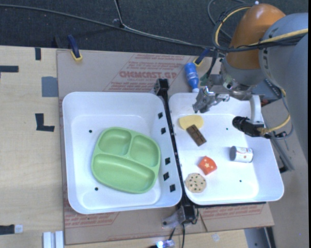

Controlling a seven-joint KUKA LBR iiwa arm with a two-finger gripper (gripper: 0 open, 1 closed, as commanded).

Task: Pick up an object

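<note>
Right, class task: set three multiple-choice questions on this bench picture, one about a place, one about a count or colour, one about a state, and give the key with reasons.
1. Where does the green divided plate lie?
A. In the left bin
B. In the right bin
C. On the cardboard outside the bins

2. How many compartments does that plate have?
A. Two
B. Three
C. Five

3. How does the end effector stand relative to the right bin's items?
A. Resting on the cookie
B. Gripping the red block
C. Above the bin's far end, near the yellow piece

Key: 1 A, the plate sits inside the left bin. 2 B, two small sections and one long one show. 3 C, it hangs beside the yellow piece, apart from the cookie and red block in the right bin.
</note>
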